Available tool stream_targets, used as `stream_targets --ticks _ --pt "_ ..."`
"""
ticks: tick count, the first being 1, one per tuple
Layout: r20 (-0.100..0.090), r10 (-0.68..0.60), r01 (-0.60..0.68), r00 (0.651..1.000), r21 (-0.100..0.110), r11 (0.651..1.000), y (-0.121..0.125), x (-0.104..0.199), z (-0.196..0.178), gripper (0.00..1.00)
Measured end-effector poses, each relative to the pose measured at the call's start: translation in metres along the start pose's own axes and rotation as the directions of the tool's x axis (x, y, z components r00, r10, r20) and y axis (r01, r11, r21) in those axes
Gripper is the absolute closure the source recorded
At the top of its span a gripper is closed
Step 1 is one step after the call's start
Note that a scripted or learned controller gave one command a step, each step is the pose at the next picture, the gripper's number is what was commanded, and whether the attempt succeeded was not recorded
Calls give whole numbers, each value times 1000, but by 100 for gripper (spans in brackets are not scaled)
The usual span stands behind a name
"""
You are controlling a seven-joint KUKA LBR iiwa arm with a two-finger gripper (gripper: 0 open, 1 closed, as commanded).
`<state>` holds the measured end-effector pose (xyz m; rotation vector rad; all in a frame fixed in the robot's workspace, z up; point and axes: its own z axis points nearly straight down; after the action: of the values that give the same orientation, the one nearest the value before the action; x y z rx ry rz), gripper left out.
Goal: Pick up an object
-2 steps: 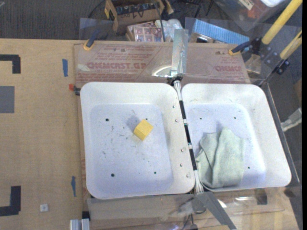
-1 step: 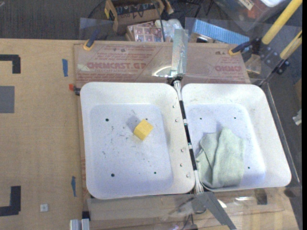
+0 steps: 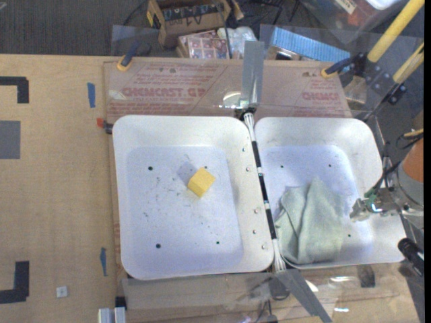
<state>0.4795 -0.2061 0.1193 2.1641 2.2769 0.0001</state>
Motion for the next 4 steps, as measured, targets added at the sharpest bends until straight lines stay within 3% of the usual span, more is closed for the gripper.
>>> stream_targets --ticks 1,2,3,4 --pt "3 103 -103 995 -13 995 9 75 29 100" --pt "0 48 -48 999 0 999 6 110 -97 100" --pt "-1 394 -394 919 5 919 5 110 -42 100" --pt "1 55 -55 998 -1 998 40 117 -190 100"
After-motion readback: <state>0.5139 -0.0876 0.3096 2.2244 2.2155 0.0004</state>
